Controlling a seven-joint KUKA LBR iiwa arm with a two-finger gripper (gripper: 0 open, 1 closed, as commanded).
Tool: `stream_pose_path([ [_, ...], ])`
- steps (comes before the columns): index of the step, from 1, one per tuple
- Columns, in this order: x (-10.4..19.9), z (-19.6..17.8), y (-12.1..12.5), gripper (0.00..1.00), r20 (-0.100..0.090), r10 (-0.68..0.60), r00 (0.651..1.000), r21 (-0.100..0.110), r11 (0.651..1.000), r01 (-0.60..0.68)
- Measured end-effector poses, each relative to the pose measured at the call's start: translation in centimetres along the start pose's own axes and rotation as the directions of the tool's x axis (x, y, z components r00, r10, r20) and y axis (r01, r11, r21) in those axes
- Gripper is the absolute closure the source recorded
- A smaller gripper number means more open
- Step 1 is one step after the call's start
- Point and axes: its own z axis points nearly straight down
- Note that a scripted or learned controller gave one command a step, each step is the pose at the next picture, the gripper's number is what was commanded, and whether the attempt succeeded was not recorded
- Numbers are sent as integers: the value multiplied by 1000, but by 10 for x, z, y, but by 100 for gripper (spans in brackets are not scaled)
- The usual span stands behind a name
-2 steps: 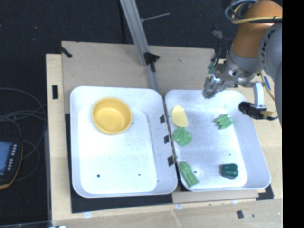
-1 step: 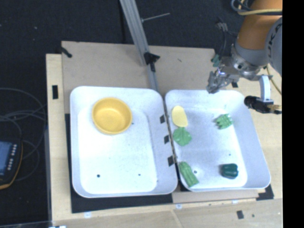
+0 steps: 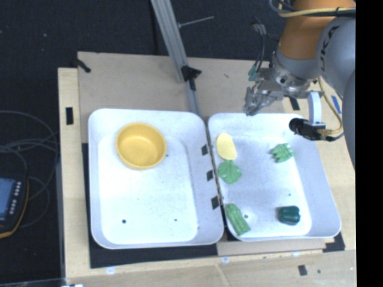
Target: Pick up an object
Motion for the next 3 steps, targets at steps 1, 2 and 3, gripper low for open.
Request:
stream_pose_path([
  [1, 50, 12, 5, 100, 1, 0, 1000, 2, 1000, 0],
  [2, 103, 2, 2, 100, -1, -1, 1000, 1, 1000, 1],
  [3, 156, -2, 3, 100, -1, 0, 1000, 1, 1000, 0],
])
